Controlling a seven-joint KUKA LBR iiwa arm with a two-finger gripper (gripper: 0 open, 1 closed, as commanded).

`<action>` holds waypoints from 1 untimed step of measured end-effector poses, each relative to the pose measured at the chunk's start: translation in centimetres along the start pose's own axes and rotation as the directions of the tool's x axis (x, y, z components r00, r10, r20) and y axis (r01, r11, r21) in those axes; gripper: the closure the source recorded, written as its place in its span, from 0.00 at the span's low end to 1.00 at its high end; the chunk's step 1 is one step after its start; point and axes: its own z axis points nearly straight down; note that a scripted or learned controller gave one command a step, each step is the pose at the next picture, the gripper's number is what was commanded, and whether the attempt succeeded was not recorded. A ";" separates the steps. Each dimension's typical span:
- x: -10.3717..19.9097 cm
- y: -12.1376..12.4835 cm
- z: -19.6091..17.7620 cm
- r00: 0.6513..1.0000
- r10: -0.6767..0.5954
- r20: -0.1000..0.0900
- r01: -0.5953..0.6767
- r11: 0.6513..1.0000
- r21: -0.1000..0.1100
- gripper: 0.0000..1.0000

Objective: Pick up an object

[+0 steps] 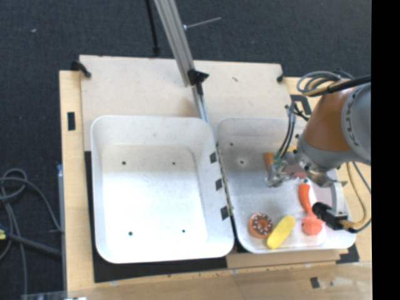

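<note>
Leftmost on the pale wooden surface [72, 167] sits the left bin [153, 189], a shallow white tray with a few dark dots on its floor. Taking that bin as the landmark, a slanted metal rail [178, 39] rises from behind its far right corner and runs up toward the top edge of the view. Touching the bin's right wall is the right bin [247, 142], the two joined along a seam with small dark clips.

Further right of the landmark, near the front of the right bin, lies a sprinkled doughnut [260, 224], and just beside it a yellow corn cob [281, 230], tilted. Right of those are an orange carrot [304, 196] and, just in front of it, a rounded orange-red fruit [312, 225].

Above the middle of the right bin the pincer [275, 175] hangs low, with the grey arm [337, 130] and its orange band coming from the right. Whether its fingers are apart or together cannot be told, and nothing is seen between them. A small orange piece [269, 159] lies just behind the pincer.
</note>
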 end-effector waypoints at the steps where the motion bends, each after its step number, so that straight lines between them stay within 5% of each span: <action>1: -0.7 1.0 -5.8 1.000 -0.011 0.001 0.011 1.000 -0.004 1.00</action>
